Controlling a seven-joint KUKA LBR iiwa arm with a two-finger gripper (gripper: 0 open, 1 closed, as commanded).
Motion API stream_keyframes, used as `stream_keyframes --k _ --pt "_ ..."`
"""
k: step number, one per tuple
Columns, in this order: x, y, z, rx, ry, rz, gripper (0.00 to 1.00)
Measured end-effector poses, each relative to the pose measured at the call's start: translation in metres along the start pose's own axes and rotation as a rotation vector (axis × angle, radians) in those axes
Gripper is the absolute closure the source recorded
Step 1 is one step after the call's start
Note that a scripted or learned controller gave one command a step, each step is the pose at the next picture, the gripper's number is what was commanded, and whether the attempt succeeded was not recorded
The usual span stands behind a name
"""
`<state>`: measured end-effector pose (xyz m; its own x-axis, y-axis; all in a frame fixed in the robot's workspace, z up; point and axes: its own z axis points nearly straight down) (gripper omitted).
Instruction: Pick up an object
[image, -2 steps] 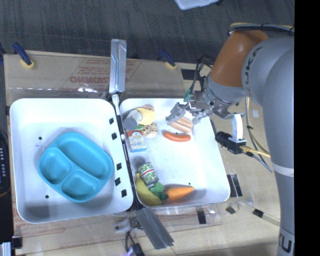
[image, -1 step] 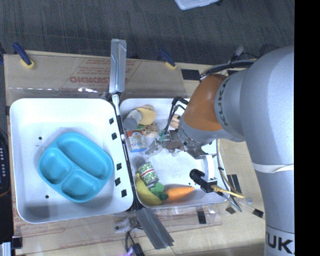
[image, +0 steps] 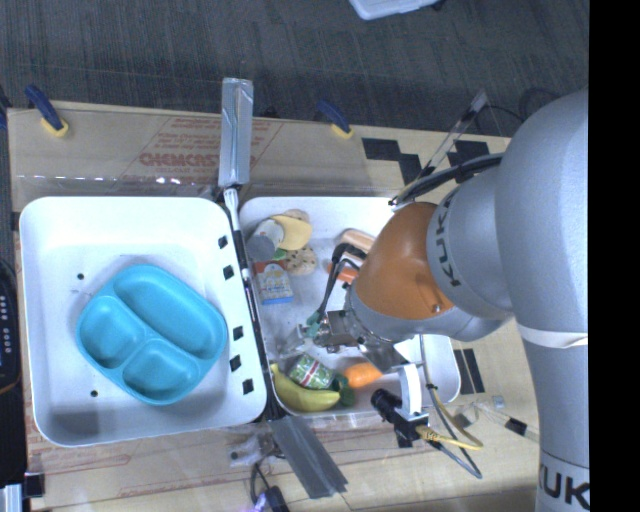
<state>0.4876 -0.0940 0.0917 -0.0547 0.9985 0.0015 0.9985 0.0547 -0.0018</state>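
Note:
The right bin (image: 330, 212) holds a jumble of small objects. A yellow banana (image: 302, 397) lies along its near edge, with a green round item (image: 312, 373) just above it and an orange carrot-like piece (image: 361, 377) to its right. At the far end lie a tan, bread-like piece (image: 293, 230), a grey round object (image: 265, 245), a cookie-like disc (image: 300, 262) and a small blue-and-white packet (image: 276, 286). My gripper (image: 335, 330) hangs low over the middle of this bin, just above the green item. The wrist hides its fingertips.
The left bin (image: 50, 250) carries a blue three-compartment tray (image: 150, 330). A grey divider bar (image: 236, 130) runs between the bins at the back. The arm's grey and orange body (image: 450, 270) covers the right bin's right half. Cables (image: 440, 435) trail by the front edge.

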Motion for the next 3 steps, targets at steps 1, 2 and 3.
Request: stream_keyframes --k 1,2,3 --pt "-0.032 -0.012 0.000 0.001 0.001 -0.257 0.00" --pt "-0.091 -0.015 -0.001 -0.003 -0.003 -0.275 0.00" --pt "-0.118 0.038 -0.001 -0.002 -0.001 -0.294 0.00"
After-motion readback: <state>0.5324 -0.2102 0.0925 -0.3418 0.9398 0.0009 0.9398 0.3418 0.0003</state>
